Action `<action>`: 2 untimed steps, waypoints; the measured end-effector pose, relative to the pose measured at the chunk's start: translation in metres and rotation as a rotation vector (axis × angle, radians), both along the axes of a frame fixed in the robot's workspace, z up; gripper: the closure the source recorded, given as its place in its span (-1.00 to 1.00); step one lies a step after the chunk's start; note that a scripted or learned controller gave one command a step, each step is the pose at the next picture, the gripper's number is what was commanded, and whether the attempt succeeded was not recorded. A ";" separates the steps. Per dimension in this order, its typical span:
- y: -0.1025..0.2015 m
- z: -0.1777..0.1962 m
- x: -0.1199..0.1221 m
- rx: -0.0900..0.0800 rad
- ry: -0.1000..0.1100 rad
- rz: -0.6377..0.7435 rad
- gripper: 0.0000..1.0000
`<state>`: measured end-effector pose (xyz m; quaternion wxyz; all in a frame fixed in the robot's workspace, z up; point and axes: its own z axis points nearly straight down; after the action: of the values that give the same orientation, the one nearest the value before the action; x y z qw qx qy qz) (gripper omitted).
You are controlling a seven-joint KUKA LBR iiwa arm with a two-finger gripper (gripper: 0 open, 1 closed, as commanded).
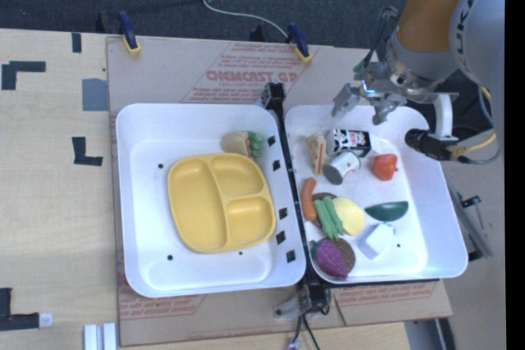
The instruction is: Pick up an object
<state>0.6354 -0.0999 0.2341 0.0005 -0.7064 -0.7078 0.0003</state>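
Item: right bin (439,246), contents as I am viewing them from the remote station.

Gripper (366,104): hanging above the bin's far edge, fingers spread wide with nothing between them. It is sitting just beyond the black-and-white carton (350,141).

Candidate objects (all small toy food pieces, crowded near the bin's middle):
- Black-and-white carton, lying on its side near the far wall. I am judging it light and stiff; flat faces are offering the surest pinch across its short width.
- Grey cup (340,167), tipped over, touching the carton. Likely hollow and light, apt to roll; a grip across the rim is looking wiser than along the body.
- Red tomato (385,166), standing apart to the right. Rounded and probably smooth (slip risk), though free on all sides.
- Carrot (308,199), green beans (329,216), yellow lemon (349,216), purple grapes (333,256), white block (377,241), dark green wedge (386,211): bunched closely, so fingers are risking a snag on neighbours.
- Tan bread slice (316,153), lying beside the divider.

Left bin (135,201): holding a yellow divided plate (221,202) and a small sandwich-like piece (243,143).

Recommendation: I am favouring the carton, being nearest the gripper and flat-sided.
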 end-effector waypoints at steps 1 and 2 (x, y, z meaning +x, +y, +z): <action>-0.022 -0.120 0.031 -0.004 -0.019 0.001 -1.00; -0.023 -0.127 0.034 -0.008 -0.020 0.000 -1.00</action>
<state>0.6690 -0.1232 0.1068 -0.0095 -0.7064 -0.7077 -0.0041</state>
